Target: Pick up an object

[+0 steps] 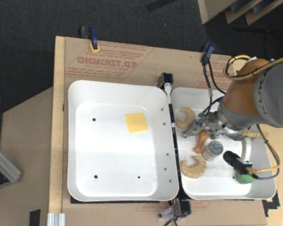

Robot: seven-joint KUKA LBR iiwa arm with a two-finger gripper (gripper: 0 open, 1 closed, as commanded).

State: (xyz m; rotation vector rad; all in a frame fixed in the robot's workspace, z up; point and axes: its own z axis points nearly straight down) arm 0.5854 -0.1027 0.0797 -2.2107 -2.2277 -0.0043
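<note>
A grey arm (276, 92) with an orange band reaches in from the right over the right bin (213, 191), one of two shallow white bins set side by side on a brown worktop (111, 63) printed with red lettering. The jaws hang low over the left half of that bin. From this high, slanted angle it cannot be told whether they are open or closed, or whether they have hold of anything.

All the loose things nearest the arm lie in the right bin. An upper croissant (184, 117) sits close to the bin's left wall, just left of the jaws. An orange piece (200, 142) lies just below the jaws, standing nearly straight up and down in the view. A grey round cap (212, 149) is right beside it on its right; whether the two touch cannot be told. A lower croissant (194, 167) curls on the bin floor nearer the front edge, below the orange piece and the cap and apart from both. A small green piece (244, 179) lies toward the bin's front right corner, well apart from the croissants.

The left bin (79, 144) holds a flat yellow square (136, 122), lying a little above and right of its middle, with a few small dark dots scattered on the white floor around it. Two blue clamps, a left clamp (94, 35) and a right clamp (208, 48), grip the worktop's far edge, and dark carpet (42, 8) lies beyond.
</note>
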